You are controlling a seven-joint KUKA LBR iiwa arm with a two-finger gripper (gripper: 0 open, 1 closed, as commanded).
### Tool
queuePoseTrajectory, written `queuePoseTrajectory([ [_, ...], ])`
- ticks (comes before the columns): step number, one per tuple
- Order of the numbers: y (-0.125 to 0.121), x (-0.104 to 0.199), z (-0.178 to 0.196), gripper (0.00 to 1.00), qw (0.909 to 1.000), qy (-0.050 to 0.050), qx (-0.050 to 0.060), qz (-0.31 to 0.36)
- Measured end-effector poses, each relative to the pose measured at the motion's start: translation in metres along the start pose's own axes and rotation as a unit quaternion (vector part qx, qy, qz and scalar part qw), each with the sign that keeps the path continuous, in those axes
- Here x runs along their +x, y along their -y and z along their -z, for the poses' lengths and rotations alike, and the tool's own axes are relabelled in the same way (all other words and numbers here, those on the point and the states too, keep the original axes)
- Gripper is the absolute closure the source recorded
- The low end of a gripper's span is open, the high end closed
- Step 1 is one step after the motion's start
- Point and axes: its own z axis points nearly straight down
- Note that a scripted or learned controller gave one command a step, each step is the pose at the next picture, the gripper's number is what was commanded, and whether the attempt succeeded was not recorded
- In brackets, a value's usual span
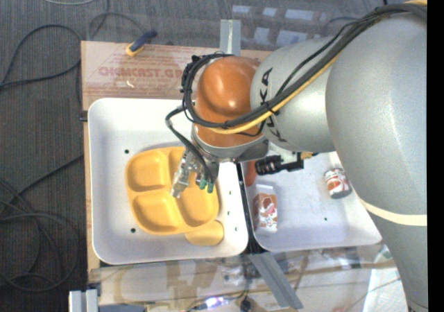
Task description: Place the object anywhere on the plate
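A yellow object (pixel 205 233) is seen against the plate's (pixel 149 168) near right corner in the left bin (pixel 104 234), the gripper (pixel 192 180) is hung over the plate, its grip not discernible, and a packet (pixel 266 211) and can (pixel 336 182) are left in the right bin (pixel 312 231).

- One fixed camera looks down at a slant on my bench (pixel 104 71) from above.
- It sits close enough that both white bins nearly span the frame: left bin (pixel 104 165), right bin (pixel 312 224).
- My arm (pixel 333 96) enters from the right, large and near the lens, covering part of the right bin.
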Motion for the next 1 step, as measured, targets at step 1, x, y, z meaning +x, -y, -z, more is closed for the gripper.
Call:
queuePoseTrajectory([
  [1, -0.0002, 0.0019, -0.0023, 0.0, 1.0, -0.003, 0.001, 0.001],
])
